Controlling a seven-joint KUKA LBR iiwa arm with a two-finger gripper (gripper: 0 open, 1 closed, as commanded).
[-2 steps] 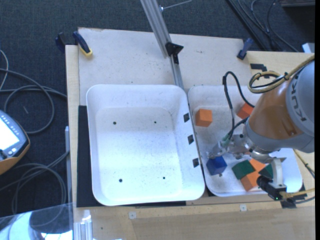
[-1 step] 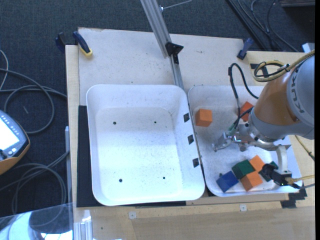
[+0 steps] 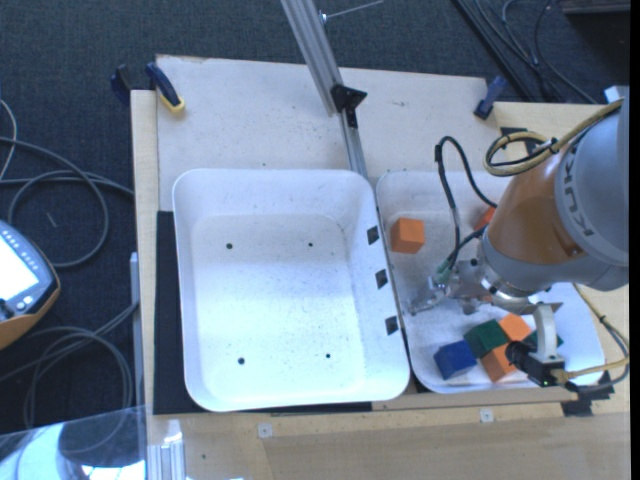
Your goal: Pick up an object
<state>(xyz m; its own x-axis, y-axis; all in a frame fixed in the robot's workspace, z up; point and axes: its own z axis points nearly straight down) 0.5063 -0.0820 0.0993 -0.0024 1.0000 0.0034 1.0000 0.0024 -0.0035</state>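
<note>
Pale wood bench, one, bearing two shallow white bins side by side. Left bin: the larger showing, speckled floor, four small dark holes in it. Right bin: partly under my arm. My arm, grey with the orange band, reaches in from the right and hangs over the right bin; my gripper sits low above that bin's middle, and I cannot tell how my fingers stand, since the wrist covers them. One black cable loops from the wrist up across the bin. One metal pole slants up from the bench's back edge between the bins. Blocks counted in the right bin, five that I can make out: one orange cube alone toward the back, apart from the rest; one blue block near the front rim; one green block just beside it; two orange pieces and touching the green one, partly hidden by my mount. Three black tabs line the left bin's right wall. Smallest: two blue clamps and at the bench's back corners.
</note>
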